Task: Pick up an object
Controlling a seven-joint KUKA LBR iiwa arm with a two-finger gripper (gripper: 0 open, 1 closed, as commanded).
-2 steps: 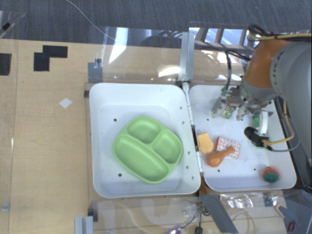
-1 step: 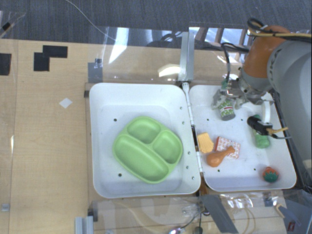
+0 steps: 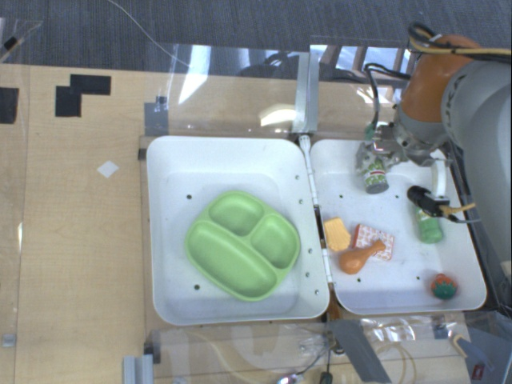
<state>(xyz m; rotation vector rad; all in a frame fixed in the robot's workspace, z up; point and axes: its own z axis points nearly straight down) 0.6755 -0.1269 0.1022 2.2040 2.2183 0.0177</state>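
Hanging over the back part of the right bin (image 3: 400, 282), the claw (image 3: 374, 162) sits right on top of a small greyish-green can (image 3: 377, 181), which stands upright on the bin floor; from this slant I cannot tell whether the claw is clenched or released, nor whether it truly grasps the can. The arm (image 3: 472, 110) comes in from the right, its orange band just above the wrist. Farther toward the right wall of the same bin lies a green cylinder (image 3: 430, 230), well apart from the can. Nearer the middle divider sits a yellow wedge (image 3: 337, 234), and just beside it an orange drumstick-shaped toy (image 3: 360, 257), whose thin end lies over a red-and-white patterned packet (image 3: 378, 238). In the front right corner rests a round red-and-green thing (too small to name with any certainty) (image 3: 444, 286). Across the divider, the left bin (image 3: 176, 174) carries a green divided plate (image 3: 244, 245) with three compartments, lying flat near its middle. Both bins stand side by side on the pale wooden counter (image 3: 72, 214).
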